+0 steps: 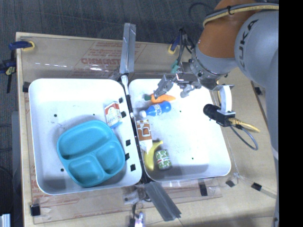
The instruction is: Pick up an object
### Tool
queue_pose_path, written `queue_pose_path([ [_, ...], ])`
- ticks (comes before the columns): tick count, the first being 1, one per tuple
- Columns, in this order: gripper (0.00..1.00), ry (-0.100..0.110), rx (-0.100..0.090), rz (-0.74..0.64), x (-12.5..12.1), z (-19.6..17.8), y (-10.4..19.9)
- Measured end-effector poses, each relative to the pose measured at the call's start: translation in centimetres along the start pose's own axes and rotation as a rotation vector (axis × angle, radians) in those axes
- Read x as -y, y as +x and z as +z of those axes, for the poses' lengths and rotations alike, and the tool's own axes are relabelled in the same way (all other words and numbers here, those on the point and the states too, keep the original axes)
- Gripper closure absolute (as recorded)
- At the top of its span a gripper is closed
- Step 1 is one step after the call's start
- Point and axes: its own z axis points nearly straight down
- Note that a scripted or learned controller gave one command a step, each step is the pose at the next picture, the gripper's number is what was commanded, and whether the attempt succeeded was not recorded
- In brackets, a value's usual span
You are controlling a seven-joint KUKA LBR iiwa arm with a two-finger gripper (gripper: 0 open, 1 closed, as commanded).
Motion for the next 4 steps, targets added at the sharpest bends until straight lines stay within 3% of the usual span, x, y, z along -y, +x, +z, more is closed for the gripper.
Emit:
queue_pose_path([
  [1,0.00,-0.005,0.001,-0.023,6.1,-10.2,1.8],
  [2,0.00,-0.005,0.001,-0.023,6.1,-10.2,1.8],
  [3,0.00,0.001,0.000,0.007,2.2,11.2,0.4],
  [4,0.00,0.002,-0.001,0.258,8.7,10.9,-0.9],
])
